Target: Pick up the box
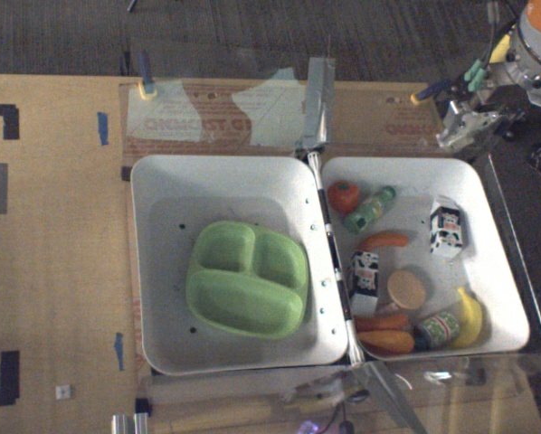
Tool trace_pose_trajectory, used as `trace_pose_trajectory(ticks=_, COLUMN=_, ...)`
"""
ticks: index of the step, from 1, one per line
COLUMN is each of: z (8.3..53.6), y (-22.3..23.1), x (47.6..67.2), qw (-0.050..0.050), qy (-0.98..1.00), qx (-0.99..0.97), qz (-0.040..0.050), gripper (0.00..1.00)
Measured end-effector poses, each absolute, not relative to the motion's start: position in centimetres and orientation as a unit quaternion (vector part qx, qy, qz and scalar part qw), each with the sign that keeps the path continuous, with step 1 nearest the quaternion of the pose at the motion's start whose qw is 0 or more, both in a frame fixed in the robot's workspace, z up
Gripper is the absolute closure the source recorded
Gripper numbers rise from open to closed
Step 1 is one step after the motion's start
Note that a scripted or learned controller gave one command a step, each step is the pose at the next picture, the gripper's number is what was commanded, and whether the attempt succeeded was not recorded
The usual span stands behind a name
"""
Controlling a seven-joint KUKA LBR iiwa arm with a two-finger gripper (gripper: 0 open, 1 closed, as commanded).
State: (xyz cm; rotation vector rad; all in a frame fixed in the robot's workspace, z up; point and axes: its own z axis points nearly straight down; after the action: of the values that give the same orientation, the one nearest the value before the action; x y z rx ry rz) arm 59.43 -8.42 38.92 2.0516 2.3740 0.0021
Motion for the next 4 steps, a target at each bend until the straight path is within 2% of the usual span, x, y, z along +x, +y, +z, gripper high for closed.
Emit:
trace_pose_trajectory(ticks=1, z=38.8, y=-3.0, x=58.1, qw=0.0, qy=0.821, qx=0.57, qz=0.0, gripper=1.0)
trace_pose_trajectory(ticks=2, z=43.2, y=7.7, x=64.0, qw=0.001, qy=0.814, qx=0.581, qz=0.0011, gripper=1.0)
trace_pose_trajectory(ticks=3, z=43.6, y=15.0, x=66.1, qw=0.002, qy=0.849, qx=0.528, qz=0.0018, gripper=1.0)
trace_pose_trajectory(ticks=4, z=43.6, y=18.6, x=66.7, qw=0.003, qy=0.898, qx=0.441, qz=0.0022, gripper=1.0)
